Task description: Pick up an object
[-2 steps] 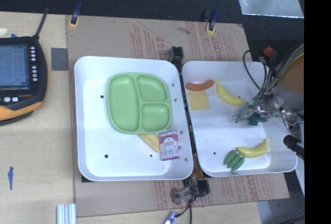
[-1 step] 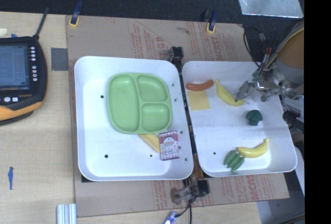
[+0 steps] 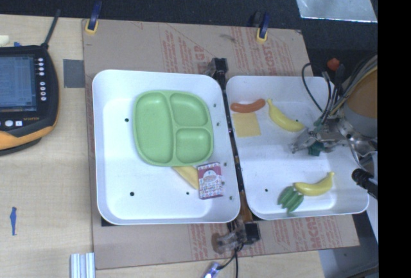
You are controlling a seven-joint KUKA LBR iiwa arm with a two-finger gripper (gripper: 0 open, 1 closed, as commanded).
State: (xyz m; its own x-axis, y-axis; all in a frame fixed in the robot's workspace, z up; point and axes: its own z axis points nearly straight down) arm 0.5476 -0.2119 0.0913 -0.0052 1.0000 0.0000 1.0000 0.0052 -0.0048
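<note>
Cardboard-covered bench (image 3: 160,45), two white bins, gripper (image 3: 313,142) low in right bin (image 3: 270,203) beside banana (image 3: 283,117), jaw state unclear, green plate (image 3: 172,127) in left bin (image 3: 112,161).

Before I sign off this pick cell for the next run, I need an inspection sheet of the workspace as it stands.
Surface: cardboard sheet clamped on a wooden bench, bearing the left bin and right bin.
Job's things: left bin holds a green divided plate, a yellow wedge and a small printed packet. Right bin holds a sausage, a yellow square slice, two bananas and a green vegetable.
Clutter: nothing seen.
Grippers: gripper low inside the right bin's right side; finger state unclear.
Cables: dark cables looping at the arm.
Surroundings: teach pendant at left; clamps on the sheet's far edge.
</note>
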